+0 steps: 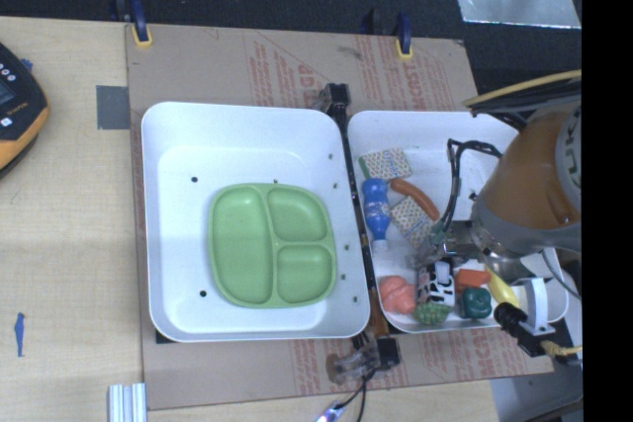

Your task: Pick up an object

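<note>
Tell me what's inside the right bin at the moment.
The right bin holds a blue bottle, an orange sausage-shaped toy, two patterned pads, a pink piece and a green piece. The arm covers its right half.

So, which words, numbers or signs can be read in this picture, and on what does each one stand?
Red print on the cardboard sheet: too faint and blurred to read.
Black marks on the small white object in the right bin: too small to read.
Grey letters on the arm's orange band: cut off, unreadable.
</note>
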You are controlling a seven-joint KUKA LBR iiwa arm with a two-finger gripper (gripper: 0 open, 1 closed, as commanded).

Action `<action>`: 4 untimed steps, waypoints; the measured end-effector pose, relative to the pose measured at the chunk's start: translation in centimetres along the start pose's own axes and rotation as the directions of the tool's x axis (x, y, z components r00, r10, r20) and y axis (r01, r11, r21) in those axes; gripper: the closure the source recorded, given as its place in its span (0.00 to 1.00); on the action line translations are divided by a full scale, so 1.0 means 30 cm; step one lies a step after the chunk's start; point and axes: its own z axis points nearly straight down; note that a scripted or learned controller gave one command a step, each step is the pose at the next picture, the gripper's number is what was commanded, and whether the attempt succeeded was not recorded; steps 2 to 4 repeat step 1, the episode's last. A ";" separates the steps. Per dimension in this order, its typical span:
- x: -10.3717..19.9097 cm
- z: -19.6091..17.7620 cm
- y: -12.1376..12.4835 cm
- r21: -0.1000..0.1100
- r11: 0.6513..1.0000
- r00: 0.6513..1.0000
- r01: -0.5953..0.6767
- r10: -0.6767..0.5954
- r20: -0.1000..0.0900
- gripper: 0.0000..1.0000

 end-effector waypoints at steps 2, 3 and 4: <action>0.190 -0.302 0.178 -0.001 1.000 1.000 -0.003 0.003 -0.002 1.00; 0.190 -0.302 0.178 -0.001 1.000 1.000 -0.003 0.003 -0.002 1.00; 0.190 -0.302 0.178 -0.001 1.000 1.000 -0.003 0.003 -0.002 1.00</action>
